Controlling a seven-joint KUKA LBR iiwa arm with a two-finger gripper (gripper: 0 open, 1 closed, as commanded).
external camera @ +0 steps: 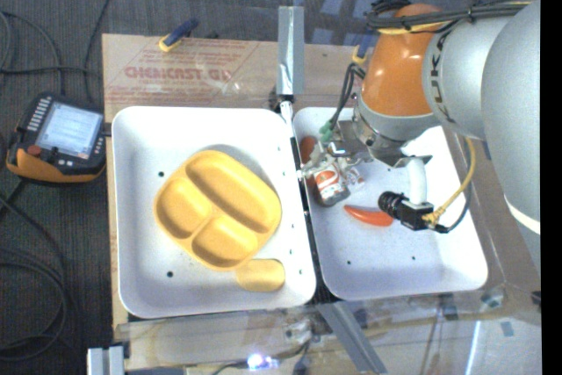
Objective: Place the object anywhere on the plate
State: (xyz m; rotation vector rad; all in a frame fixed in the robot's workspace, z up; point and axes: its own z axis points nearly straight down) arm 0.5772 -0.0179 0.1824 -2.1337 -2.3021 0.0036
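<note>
The grey arm with its orange band leans in from three o'clock, and its two-finger gripper (pixel 332 176) sits low over the left edge of the right-hand white bin (pixel 439 272), right on top of a small red-and-white rounded object (pixel 327 183). I cannot tell from here whether the fingers are spread or closed, or whether they have anything between them; the wrist hides too much. That red-and-white piece lies against the bin's nine o'clock wall, and it is too bunched up under the tool for me to call its long axis. Just beside it, toward four o'clock, lies a slim red-orange chilli-shaped toy (pixel 369 216), its long axis running roughly from ten to four o'clock, thicker end nearer the gripper. The yellow three-compartment plastic plate (pixel 219 206) rests in the middle of the left-hand white bin (pixel 140 145), with a pale yellow rounded block (pixel 261 274) touching its five o'clock rim. If this is the grasp, I'd want it squared up and lifted clear of the wall between the bins before swinging toward nine o'clock.
</note>
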